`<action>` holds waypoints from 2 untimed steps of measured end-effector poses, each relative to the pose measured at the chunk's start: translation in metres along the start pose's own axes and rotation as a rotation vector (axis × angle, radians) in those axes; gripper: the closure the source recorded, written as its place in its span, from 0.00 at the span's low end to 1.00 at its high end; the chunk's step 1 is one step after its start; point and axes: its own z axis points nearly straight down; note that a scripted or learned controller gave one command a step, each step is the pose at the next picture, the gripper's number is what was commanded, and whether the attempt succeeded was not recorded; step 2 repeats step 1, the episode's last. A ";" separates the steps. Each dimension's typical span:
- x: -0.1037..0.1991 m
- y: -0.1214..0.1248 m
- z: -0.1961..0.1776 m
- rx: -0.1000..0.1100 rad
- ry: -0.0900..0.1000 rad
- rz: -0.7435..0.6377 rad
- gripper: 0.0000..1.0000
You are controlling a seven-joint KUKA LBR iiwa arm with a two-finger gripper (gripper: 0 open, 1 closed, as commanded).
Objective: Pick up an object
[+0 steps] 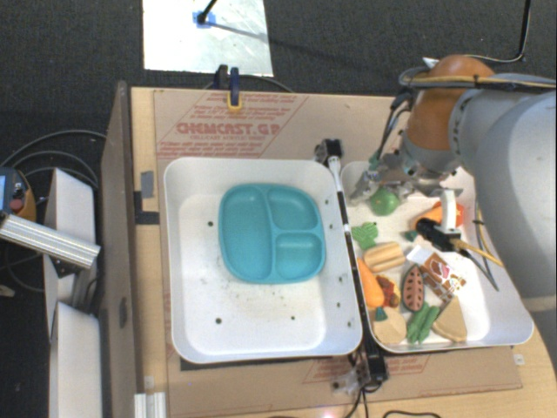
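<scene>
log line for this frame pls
arm: over right bin | gripper: above green round toy, grasp unconfirmed | left bin: teal divided plate | pick: not yet done

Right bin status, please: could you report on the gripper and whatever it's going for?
Gripper low over right bin's far corner. Green round toy just beneath it, not seen held. Toy food crowds the bin alongside.

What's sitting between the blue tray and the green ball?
In the camera view, between the blue tray and the green ball lie bare bin floor and the divider where both bins meet.
</scene>
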 end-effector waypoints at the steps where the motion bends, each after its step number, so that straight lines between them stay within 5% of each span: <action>1: -0.001 0.000 -0.013 -0.003 0.000 -0.001 1.00; 2: -0.001 0.000 -0.013 -0.003 0.000 -0.001 1.00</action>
